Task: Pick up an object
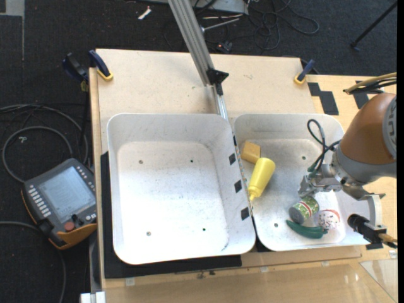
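White bin [287, 124] at the frame's lower right held a yellow bottle [261, 176], a tan block [251, 151] and a can [305, 211]; the end effector [314, 187] hovered just above the can, nothing lifted, its opening indiscernible.

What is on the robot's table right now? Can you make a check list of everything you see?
Surface: wooden bench bearing a left bin and a right bin, both white.
Job's things: in the right bin, a yellow bottle, a tan block, a small can, a green object and a round white piece.
Clutter: nothing seen on the bench outside the bins.
Grippers: the gripper is low over the right bin, just above the small can.
Cables: a black cable loops by the wrist; more cables lie on the floor.
Surroundings: control pendant on the floor at left; clamps at bench corners.
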You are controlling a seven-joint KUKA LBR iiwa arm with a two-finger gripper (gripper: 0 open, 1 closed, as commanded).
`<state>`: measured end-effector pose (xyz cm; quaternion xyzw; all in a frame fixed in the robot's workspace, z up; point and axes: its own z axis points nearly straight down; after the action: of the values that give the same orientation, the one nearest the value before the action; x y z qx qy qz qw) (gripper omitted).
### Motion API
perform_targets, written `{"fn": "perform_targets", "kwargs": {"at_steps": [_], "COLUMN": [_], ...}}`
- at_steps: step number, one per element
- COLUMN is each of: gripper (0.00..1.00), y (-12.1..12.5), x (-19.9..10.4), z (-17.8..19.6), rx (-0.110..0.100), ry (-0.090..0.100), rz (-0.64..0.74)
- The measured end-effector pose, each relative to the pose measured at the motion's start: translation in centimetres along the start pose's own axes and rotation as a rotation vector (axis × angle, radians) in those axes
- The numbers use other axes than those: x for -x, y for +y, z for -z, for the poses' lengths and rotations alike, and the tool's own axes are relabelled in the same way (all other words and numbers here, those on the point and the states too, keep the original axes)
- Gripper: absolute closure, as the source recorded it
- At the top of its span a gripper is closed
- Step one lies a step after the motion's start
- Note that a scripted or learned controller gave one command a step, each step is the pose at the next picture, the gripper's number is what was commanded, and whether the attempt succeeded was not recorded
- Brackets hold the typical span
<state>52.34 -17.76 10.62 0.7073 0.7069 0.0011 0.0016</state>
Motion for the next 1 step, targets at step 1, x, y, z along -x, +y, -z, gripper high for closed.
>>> {"fn": "perform_targets", "kwargs": {"at_steps": [1], "gripper": [1.00], "y": [0.51], "x": [0.34], "z": [4.34], "rx": [0.002], "ry": [-0.001], "rz": [0.003]}}
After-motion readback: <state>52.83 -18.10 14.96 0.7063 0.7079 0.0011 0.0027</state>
